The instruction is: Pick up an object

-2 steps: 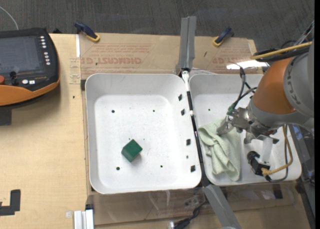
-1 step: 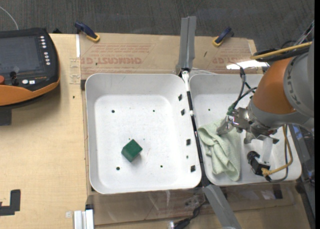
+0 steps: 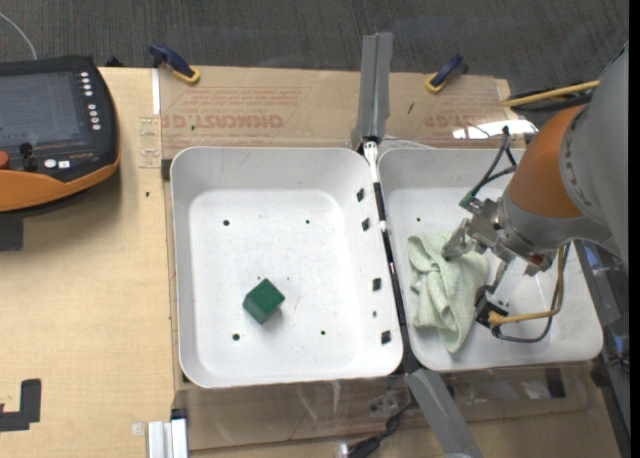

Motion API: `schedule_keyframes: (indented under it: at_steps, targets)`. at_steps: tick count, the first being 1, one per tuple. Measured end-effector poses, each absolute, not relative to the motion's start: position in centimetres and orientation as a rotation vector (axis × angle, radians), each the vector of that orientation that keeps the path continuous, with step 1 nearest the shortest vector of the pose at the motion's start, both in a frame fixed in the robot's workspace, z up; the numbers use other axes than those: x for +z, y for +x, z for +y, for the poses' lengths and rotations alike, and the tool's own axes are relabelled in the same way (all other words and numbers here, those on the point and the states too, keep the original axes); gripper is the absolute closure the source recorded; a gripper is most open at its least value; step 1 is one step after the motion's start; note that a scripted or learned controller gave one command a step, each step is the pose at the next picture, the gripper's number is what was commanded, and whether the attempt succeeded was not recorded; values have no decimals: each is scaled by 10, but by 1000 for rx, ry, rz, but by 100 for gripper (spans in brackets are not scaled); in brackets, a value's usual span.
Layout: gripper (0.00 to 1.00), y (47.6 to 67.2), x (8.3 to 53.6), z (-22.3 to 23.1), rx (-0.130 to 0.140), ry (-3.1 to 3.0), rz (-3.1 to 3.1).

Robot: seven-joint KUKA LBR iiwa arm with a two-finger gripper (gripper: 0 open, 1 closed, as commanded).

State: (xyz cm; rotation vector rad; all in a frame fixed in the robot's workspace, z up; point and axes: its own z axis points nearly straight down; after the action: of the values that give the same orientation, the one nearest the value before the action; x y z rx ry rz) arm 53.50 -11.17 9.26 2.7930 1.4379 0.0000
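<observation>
Two candidates: a crumpled pale green cloth (image 3: 438,291) in the right bin (image 3: 425,196), and a green block (image 3: 264,301) in the left bin (image 3: 280,206), well apart from the cloth and beyond the wall the bins share.
Cloth position: lies along that shared wall, one end nearer the camera, bunched and folded on itself.
Likely target (judgement): the cloth, because the gripper (image 3: 468,244) sits low at the cloth's upper right edge. Touching or just above it, cannot tell.
Gripper state: how far open it is cannot be read from this view. Nothing is visibly held.
Step in hand (judgement): final approach and grasp on the cloth.
Doing it well: aim for a raised fold, not a flat layer. Go down far enough that fabric bunches into the grasp. Close fully before any lift.
Lift: straight up and slow, then check that the whole cloth leaves the bin floor.
Handling note (judgement): limp fabric drapes and can slide out of a thin pinch, so an edge-only grasp is the weak point here.
Arm pose: reaches in from the right of the cloth, with the orange band (image 3: 545,171) up and to the right of the cloth.
Wrist: pitched down toward the cloth, so the approach looks slanted rather than vertical.
Cables: loops hang from the wrist just right of the cloth, close to the bin floor.
</observation>
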Motion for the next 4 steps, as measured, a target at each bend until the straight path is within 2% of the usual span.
schedule_keyframes:
  at_steps: [1,2,4]
  targets:
    - [100,535,101,-112,-1,2794,1438]
    - [100,478,94,-97,5,2740,1533]
    - [100,479,94,-94,8,2882,1248]
